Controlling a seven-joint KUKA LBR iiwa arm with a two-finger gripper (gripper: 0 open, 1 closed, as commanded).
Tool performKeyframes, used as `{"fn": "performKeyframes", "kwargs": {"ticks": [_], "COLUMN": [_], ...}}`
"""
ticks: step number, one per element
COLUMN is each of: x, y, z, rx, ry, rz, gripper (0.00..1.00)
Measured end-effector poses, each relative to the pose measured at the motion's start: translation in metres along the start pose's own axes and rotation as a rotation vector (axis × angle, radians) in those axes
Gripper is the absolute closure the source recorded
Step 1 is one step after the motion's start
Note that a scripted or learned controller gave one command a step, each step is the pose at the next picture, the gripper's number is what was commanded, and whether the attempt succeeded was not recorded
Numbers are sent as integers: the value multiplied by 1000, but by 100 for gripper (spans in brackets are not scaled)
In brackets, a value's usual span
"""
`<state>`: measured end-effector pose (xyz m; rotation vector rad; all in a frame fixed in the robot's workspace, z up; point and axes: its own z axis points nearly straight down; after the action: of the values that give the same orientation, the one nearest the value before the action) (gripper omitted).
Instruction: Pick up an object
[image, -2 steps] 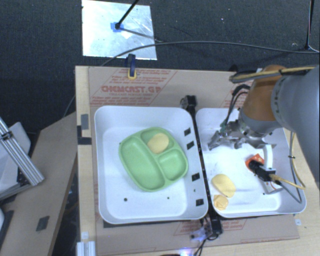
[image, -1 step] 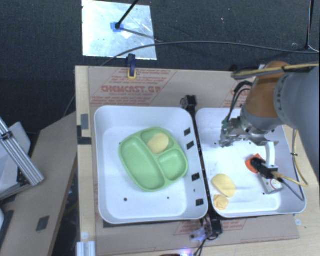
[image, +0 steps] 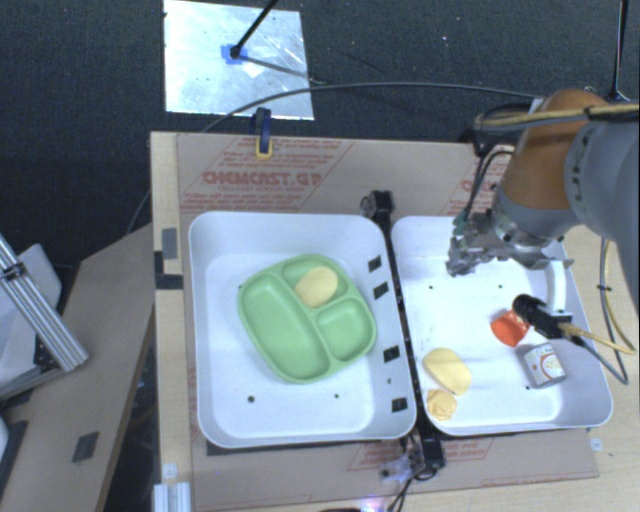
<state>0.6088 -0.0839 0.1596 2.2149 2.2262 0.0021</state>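
Note:
My gripper (image: 462, 257) hangs over the back left part of the right bin (image: 468, 310), with nothing visible in it. A yellow rounded piece (image: 447, 370) lies at the bin's front left, and a smaller yellow lump (image: 441, 403) sits just in front of it. A red object (image: 508, 328) rests near the middle right, well clear of the gripper. A small grey tin with a red label (image: 545, 365) lies at the front right.
The left bin (image: 215, 300) bears a green divided plate (image: 300, 325) with a pale yellow item (image: 317, 287) in its back compartment. A black divider (image: 393, 300) runs between the bins. The arm's orange band (image: 545, 160) looms over the right bin's back edge.

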Motion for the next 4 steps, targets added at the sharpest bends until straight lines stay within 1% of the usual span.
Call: {"fn": "performKeyframes", "kwargs": {"ticks": [2,3,4], "x": [3,51,98], "y": [5,-1,-8], "z": [-110,-90,-94], "rx": [-1,0,1], "ry": [0,-1,0], "rz": [-1,0,1], "gripper": [100,100,100]}}
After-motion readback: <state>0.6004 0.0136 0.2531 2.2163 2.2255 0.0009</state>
